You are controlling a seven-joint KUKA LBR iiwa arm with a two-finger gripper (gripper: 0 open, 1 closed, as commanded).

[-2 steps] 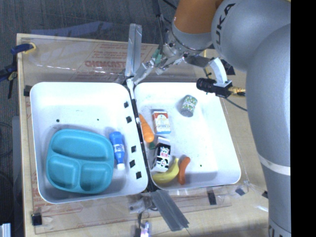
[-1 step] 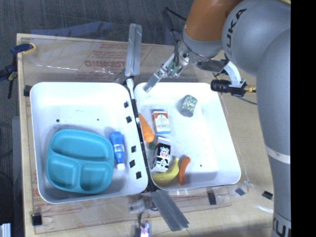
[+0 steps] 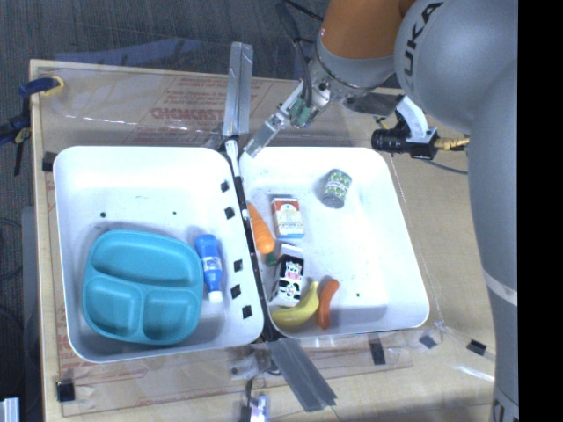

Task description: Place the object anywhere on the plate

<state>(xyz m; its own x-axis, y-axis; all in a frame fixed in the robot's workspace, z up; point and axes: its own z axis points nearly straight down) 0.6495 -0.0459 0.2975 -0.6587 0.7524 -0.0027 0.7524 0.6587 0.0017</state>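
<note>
The big grey arm (image 3: 457,77) hangs over the top right of the bench, with its orange band up high. Its gripper (image 3: 257,143) points down and left, at the back edge where the two bins meet. From this high view the tips look thin and close together, but nobody could say for sure if they are open or closed. Nothing can be seen between them.

The left bin (image 3: 132,183) holds the blue plate (image 3: 142,286), which has three sections. A small blue bottle with a white cap (image 3: 209,266) lies just beside the plate's right edge, not on it.

The right bin (image 3: 378,262) holds a crowd of little things. A carrot (image 3: 260,229) lies along the wall between the bins. Next to it is a small carton (image 3: 288,217), then a black and white carton (image 3: 290,279), a banana (image 3: 297,311) touching a red-orange sausage shape (image 3: 327,301), and a small round can (image 3: 336,186) off by itself.

It is not clear which thing is meant to go on the plate. The things near the wall are packed tight, so the gripper could bump a neighbour or pinch two at once. The carrot hugs the wall, leaving little room for a finger. The round can might roll away. The blue bottle is smooth and round too, so it could slip.
</note>
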